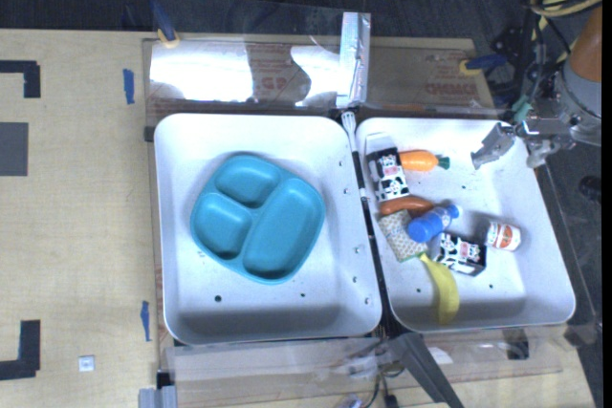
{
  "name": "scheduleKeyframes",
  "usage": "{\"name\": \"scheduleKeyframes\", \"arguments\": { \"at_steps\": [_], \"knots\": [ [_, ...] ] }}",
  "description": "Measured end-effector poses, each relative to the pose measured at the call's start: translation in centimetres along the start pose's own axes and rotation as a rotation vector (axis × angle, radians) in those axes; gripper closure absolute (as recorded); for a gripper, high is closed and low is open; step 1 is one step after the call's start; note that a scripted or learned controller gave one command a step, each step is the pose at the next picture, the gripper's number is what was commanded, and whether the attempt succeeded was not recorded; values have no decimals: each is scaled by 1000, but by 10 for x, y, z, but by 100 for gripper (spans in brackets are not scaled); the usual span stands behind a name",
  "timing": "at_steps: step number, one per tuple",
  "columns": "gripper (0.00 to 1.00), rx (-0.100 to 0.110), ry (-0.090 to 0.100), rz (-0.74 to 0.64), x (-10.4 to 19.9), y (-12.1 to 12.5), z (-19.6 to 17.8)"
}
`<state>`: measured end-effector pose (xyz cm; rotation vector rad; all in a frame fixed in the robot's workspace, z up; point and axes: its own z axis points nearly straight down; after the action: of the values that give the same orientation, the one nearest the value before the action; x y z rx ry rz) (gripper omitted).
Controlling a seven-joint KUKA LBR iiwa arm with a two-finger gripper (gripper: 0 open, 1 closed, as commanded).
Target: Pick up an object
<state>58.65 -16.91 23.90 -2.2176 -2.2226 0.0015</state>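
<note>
Nearest the camera: banana (441,289), at the front of the right bin (535,296), long axis running front to back with a slight lean. Just behind it the clutter: black-and-white carton (460,253) touching the banana's top end, blue bottle (427,225), hot dog (406,204), mesh pouch (402,239), all bunched against the bin's left wall. A second cow-print carton (387,172) and a carrot (422,161) sit further back; a small white-and-red bottle (503,235) lies apart toward the right.

Gripper (493,148) hangs over the bin's back right corner, nothing between the fingers; can't tell if they're open or closed.

Key relation: every candidate lies left and forward of the gripper. Closest is the carrot, long axis roughly left to right. My read: approach not started.

Left bin (182,301) has just a blue divided plate (258,217).
</note>
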Motion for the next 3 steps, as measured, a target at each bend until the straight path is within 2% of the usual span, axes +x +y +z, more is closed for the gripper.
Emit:
{"name": "scheduleKeyframes", "arguments": {
  "at_steps": [1,2,3],
  "knots": [
    [0,-3,-1,92,3,23,145],
    [0,-4,-2,-204,54,80,154],
    [100,5,-5,-207,52,78,146]
  ]
}}
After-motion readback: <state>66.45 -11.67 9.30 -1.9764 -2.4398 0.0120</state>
